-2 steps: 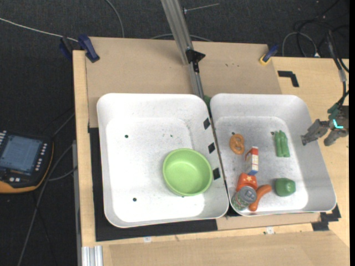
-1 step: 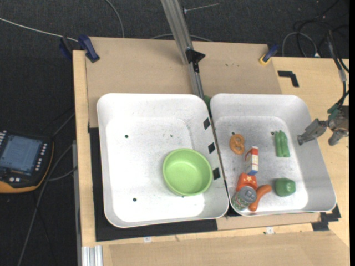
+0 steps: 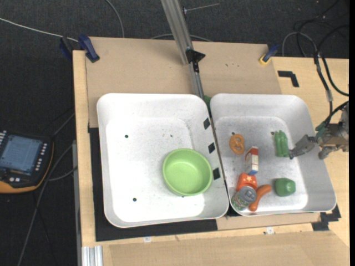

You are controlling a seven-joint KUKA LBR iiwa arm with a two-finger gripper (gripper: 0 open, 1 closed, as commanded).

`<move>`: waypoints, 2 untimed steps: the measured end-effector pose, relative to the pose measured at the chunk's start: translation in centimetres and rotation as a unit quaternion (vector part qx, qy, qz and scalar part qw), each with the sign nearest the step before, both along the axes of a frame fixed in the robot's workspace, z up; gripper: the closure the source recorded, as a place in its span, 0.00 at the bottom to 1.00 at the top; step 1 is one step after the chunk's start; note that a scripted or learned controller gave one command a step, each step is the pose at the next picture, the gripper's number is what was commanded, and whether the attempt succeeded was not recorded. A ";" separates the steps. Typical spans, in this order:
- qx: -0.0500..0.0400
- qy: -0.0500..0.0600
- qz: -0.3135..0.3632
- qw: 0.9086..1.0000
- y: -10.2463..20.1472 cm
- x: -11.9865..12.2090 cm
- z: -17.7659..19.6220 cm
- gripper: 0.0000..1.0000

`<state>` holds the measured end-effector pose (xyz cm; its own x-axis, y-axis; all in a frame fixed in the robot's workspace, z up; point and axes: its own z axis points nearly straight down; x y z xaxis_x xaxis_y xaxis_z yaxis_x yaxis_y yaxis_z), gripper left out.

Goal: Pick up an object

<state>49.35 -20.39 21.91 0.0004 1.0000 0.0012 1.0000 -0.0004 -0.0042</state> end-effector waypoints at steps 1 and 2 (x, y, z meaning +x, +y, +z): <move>0.000 -0.001 0.000 1.000 0.3 0.1 -4.2 0.00; 0.000 -0.001 0.000 1.000 0.5 0.1 -8.4 0.00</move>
